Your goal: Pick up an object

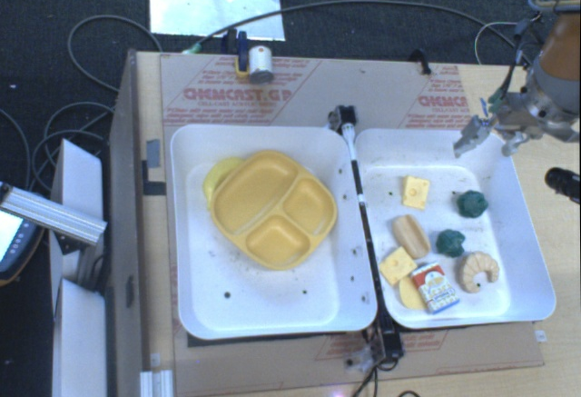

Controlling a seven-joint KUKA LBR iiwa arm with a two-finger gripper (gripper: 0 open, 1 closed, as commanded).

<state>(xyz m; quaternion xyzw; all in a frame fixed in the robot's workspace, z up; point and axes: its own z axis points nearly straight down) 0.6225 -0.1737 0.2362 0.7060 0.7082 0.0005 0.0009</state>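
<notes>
The left bin [195, 295] is sitting at nine o'clock of the bench, carrying the biggest thing out here, a yellow divided tray [272, 207] lying flat over a yellow plate edge. The right bin [531, 291] at three o'clock is offering the smaller pickings.

The arm is hanging at the two o'clock corner, and its gripper [491, 137] is hovering above the right bin's far rim, fingers spread wide with nothing between them.

Going down in size among the candidates: the croissant [478, 269] at five o'clock, the hot dog bun [409, 235] near centre, the red carton [435, 287] at six, the cheese slice [416, 192] at twelve, and two green broccoli pieces [470, 203] on the three o'clock side.

The cheese slice and the upper broccoli are lying closest to the gripper, well apart from their neighbours; I'd judge either the cleanest target. Doing it well is meaning centring straight above, descending vertically, and closing only once the fingers are straddling it, avoiding the crowded six o'clock cluster.
</notes>
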